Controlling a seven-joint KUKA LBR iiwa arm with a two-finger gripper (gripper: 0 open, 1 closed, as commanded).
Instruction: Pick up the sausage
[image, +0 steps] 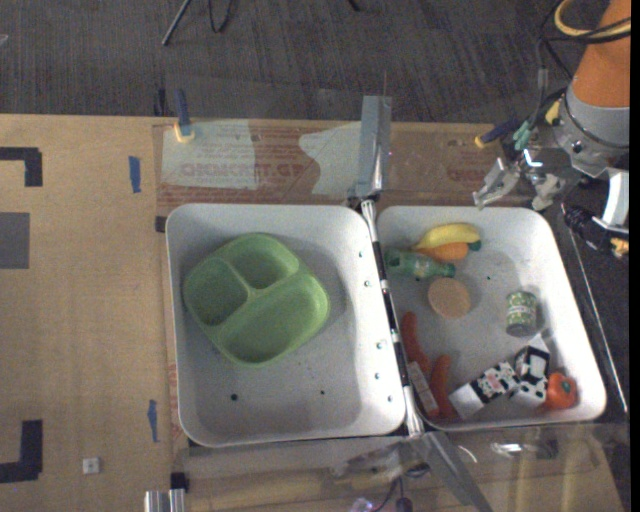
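Green divided plate (256, 298); white bins (195, 400); red sausage (415, 343); yellow banana (447, 236); black-and-white cow-patterned carton (492, 384); tan desk (70, 330); orange band (600, 70) on the arm.

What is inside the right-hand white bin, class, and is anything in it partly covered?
The right bin holds a banana, carrot, green bottle, round patty, small can, milk carton, tomato and two sausages. None looks covered.
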